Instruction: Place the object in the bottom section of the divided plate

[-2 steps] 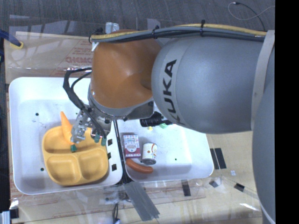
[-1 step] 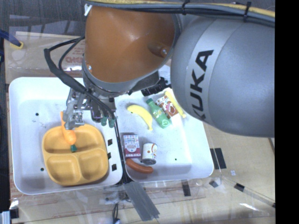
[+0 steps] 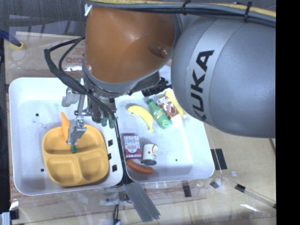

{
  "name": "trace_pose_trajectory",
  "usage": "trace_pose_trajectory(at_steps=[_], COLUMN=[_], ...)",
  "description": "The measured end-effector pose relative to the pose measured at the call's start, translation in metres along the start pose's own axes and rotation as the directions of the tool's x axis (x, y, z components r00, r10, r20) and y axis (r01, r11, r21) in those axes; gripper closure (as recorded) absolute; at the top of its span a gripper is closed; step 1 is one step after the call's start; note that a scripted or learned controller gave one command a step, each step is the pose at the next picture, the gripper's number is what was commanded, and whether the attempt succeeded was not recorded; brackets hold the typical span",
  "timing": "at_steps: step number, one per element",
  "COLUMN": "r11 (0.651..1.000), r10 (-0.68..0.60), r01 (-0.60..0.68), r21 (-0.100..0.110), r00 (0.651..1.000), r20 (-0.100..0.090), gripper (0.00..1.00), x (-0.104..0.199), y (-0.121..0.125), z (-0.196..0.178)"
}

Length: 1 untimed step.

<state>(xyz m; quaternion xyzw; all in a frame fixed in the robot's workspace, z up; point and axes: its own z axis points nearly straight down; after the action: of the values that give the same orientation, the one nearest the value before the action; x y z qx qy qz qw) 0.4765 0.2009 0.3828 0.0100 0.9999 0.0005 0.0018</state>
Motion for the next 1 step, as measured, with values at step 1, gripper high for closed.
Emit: trace_pose_trajectory(at_steps=[1], r11=[0.970], r10=[-0.244], r01=[0.244], r21=[0.000], r00=[0.970], r20=[0.002], gripper=[0.00], x=[-0.0347], y=[-0.0107], z=[-0.0325])
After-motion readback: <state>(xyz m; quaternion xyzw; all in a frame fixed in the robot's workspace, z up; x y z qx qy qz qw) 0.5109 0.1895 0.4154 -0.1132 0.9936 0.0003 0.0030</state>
